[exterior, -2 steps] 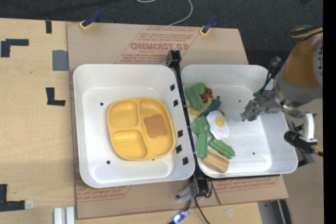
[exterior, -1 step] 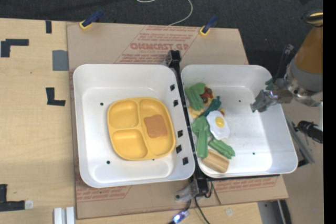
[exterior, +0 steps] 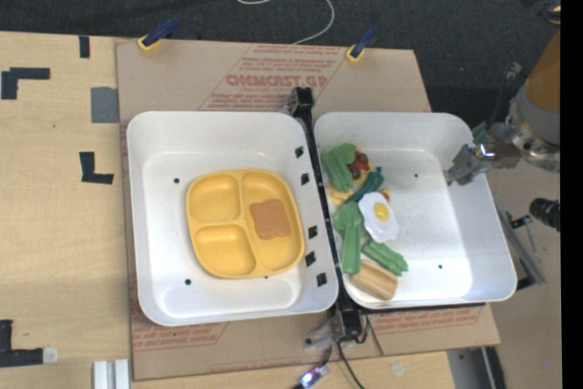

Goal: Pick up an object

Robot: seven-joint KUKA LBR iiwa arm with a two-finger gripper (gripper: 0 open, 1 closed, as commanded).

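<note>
1. Surface (exterior: 55, 223): pale wood bench w/ black tape marks at left; a cardboard sheet (exterior: 264, 77) is clamped on it at the far edge, prob. to keep the bins from sliding.

2. Left bin (exterior: 155, 141): shallow, white, butted against its twin along the middle seam.

3. Right bin (exterior: 455, 241): same make. Bare floor across its right half; contents crowd the left wall, so any pick means reaching across to that side.

4. Arm: grey, orange band at the right edge, entering from the right. Gripper (exterior: 463, 167) hangs over the right bin's right rim, well apart from the toys. Fingers: too small and dark to read, cannot tell if apart or together. Nothing seen between them.

5. Yellow tray (exterior: 219, 241): three compartments, flat in the middle of the left bin. Brown square piece (exterior: 270, 219) lies in the right compartment.

6. Toy food pile (the task's likely pick), heaped at right bin's left wall, far to near: green leafy piece (exterior: 341, 161) w/ something red beside it; fried egg (exterior: 379, 216) on top, most exposed; green pieces (exterior: 351, 241) under and around it; bread-like piece (exterior: 373, 281) nearest. Egg looks the easiest target; the rest overlap.
</note>
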